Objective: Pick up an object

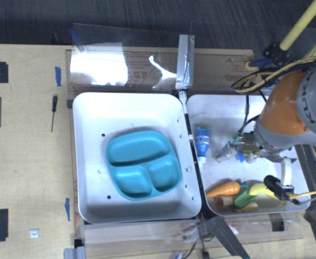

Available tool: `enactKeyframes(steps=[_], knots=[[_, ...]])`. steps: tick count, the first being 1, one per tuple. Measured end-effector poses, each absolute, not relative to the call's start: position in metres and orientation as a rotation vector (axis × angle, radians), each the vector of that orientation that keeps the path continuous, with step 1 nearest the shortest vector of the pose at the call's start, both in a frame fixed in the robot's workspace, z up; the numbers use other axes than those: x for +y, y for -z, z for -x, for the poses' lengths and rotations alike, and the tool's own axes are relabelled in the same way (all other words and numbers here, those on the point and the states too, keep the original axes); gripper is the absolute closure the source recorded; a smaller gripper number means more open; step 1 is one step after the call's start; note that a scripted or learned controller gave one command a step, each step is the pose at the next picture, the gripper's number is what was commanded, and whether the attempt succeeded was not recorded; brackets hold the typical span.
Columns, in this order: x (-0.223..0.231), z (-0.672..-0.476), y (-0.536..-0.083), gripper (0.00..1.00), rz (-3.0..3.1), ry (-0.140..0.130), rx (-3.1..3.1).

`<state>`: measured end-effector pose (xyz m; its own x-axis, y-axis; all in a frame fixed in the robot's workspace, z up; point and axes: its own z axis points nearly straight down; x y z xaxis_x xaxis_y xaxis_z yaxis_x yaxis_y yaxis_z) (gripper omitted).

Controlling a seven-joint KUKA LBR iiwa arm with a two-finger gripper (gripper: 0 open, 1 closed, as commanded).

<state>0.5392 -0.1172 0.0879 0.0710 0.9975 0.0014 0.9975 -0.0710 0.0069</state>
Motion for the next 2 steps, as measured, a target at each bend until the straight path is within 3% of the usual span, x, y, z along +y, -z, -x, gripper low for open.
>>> enactKeyframes(steps=[1,2], knots=[[-0.113,-0.593,-0.087,0.0,-2.292,-0.007,2.141],[-0.113,-0.541,-0.088,0.0,-2.265,-0.005,2.173]])
